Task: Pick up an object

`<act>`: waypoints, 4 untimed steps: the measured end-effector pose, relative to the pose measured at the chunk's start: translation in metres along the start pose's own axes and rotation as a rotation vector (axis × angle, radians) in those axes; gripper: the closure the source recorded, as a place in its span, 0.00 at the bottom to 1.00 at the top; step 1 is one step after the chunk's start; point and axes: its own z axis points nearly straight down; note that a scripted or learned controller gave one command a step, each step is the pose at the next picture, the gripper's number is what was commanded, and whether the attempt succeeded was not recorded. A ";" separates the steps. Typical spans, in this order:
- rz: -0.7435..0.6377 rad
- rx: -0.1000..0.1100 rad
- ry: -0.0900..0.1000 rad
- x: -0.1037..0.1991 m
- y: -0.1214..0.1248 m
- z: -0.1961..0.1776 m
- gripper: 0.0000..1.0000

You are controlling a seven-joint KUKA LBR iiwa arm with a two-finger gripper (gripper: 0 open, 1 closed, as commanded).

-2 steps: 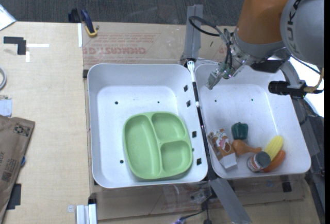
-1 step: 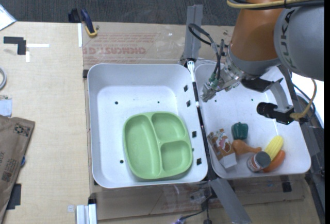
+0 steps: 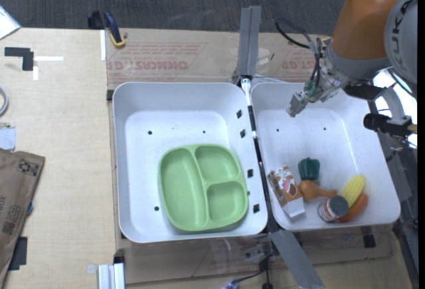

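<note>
The arm runs off the top and right edges, so its upper links are cut away. The gripper is small and seen at a slant — whether its fingers stand apart cannot be told. The can hides part of the carrot behind it, and the corn overlaps the carrot's upper end. The carton has print too small to read. At the left edge a brown bag and some papers are cut off — little of each shows.
</note>
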 end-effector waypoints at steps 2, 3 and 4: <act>0.138 0.000 0.002 -0.018 0.003 0.005 1.00; -0.136 -0.001 0.001 0.025 -0.044 -0.024 1.00; -0.333 -0.001 0.001 -0.009 -0.037 0.003 1.00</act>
